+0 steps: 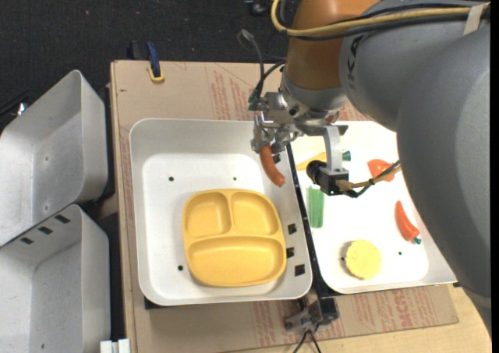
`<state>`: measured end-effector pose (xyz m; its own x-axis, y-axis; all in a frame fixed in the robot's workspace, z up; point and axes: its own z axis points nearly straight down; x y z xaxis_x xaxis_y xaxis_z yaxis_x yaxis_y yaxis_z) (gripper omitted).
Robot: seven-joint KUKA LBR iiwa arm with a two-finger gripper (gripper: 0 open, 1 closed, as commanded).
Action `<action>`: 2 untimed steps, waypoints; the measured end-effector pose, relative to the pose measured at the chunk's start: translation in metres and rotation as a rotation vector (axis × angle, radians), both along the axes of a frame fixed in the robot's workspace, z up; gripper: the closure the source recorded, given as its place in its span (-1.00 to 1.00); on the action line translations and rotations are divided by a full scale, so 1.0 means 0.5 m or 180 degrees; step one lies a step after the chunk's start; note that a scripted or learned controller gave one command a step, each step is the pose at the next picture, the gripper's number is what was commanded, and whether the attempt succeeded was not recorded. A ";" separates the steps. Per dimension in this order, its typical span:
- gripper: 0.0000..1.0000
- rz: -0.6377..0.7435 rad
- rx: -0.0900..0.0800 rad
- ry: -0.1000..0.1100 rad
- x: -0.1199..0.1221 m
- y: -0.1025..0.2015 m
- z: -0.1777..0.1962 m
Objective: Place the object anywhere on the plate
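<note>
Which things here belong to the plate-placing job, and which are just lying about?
In the job:
- gripper, holding the orange sausage-shaped piece
- yellow divided plate in the left bin

Lying about, in the right bin:
- green stick
- yellow round piece
- two orange carrot-like pieces

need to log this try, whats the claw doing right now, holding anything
Claw: closed on the orange sausage-shaped object, which hangs from its fingers above the left bin, just up and right of the yellow plate.
</note>
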<state>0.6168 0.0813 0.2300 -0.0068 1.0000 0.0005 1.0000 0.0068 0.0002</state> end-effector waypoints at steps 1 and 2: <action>1.00 0.0003 0.0004 -0.0006 0.004 0.110 0.013; 1.00 -0.0024 -0.0005 -0.0003 0.019 0.095 -0.005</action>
<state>0.6262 0.1287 0.2276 0.0007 1.0000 -0.0010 1.0000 -0.0007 0.0011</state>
